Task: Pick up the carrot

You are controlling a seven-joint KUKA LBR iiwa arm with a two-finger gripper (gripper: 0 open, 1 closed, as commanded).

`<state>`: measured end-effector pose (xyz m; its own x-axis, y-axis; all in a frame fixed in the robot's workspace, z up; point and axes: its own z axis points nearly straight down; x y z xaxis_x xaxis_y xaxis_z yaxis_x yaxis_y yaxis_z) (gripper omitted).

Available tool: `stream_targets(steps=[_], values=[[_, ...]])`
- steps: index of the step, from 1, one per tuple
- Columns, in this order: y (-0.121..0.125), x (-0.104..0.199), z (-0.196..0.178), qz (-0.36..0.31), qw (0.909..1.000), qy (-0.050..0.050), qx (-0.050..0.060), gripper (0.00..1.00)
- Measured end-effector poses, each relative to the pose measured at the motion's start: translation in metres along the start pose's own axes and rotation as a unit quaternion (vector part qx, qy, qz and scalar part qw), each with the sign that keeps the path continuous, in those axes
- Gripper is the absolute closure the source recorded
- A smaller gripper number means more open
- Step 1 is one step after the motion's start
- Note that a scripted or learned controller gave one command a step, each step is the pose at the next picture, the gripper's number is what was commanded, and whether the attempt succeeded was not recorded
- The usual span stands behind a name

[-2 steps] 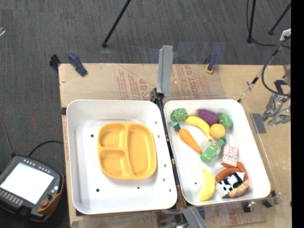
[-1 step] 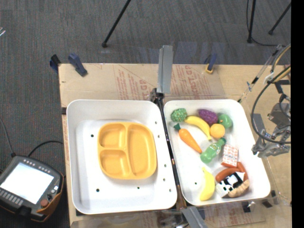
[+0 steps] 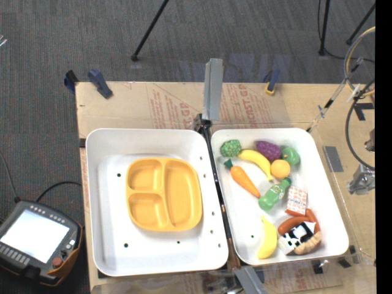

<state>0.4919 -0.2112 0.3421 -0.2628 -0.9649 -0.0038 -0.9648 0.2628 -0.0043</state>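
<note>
The carrot (image 3: 244,180) is orange with a green top and lies slanted in the upper left part of the right bin (image 3: 324,164). Its green end points up-left toward the broccoli (image 3: 231,147). A yellow banana (image 3: 256,162) lies just to its right, and a green bottle (image 3: 274,195) sits by its lower tip.
The left bin (image 3: 104,164) holds a yellow divided plate (image 3: 164,194). The right bin also holds a purple vegetable (image 3: 267,149), an orange ball (image 3: 280,168), a green pepper (image 3: 291,156), a second banana (image 3: 268,238), a small carton (image 3: 297,199), a sausage (image 3: 293,224) and a black-and-white toy (image 3: 299,237).
</note>
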Motion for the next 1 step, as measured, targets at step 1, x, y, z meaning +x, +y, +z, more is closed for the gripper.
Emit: stream_targets(steps=[1], values=[[0.0136, 0.0028, 0.0239, -0.193, 0.9812, -0.001, -0.003, 1.00]])
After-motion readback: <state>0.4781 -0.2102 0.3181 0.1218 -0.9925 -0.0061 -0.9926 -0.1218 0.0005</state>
